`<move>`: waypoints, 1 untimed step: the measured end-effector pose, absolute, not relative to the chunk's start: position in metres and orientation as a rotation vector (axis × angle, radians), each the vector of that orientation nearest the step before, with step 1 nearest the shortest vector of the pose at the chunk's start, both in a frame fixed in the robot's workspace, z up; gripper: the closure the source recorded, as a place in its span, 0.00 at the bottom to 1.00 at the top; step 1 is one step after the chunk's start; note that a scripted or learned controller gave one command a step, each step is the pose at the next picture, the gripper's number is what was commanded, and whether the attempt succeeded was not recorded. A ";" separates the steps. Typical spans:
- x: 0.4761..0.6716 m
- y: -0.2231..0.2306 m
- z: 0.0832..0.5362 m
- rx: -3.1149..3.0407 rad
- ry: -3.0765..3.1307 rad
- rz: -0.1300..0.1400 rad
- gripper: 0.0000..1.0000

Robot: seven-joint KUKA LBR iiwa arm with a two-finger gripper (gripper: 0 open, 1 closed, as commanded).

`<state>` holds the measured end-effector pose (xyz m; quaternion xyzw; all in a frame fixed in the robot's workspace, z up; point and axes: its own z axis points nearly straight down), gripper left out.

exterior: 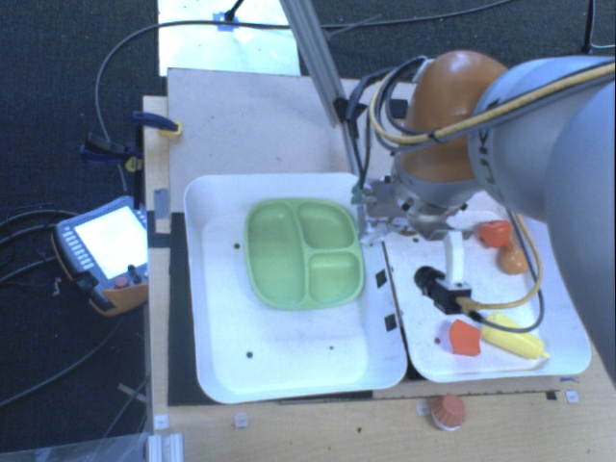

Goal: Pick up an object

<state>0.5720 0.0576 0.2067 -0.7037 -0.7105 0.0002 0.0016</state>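
The right bin [568,349] holds several small objects. A red-orange piece [494,233] and an orange one [514,259] lie near its far right side. Near its front edge, a red-orange wedge [463,338] sits beside a yellow banana-shaped toy [516,341]. The gripper [377,216] hangs below the orange wrist band, low over the seam between the two bins and close to the right rim of the green plate [303,253]. The wrist body hides what lies directly beneath it.
The green three-compartment plate lies in the left bin [289,359]. A black connector [435,290] on a yellow cable hangs over the right bin. A teach pendant [101,248] sits off the bench at left, and a small orange disc [446,410] on the bench's front edge.
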 end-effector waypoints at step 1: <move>0.553 0.105 0.223 -2.209 -2.232 -0.004 1.00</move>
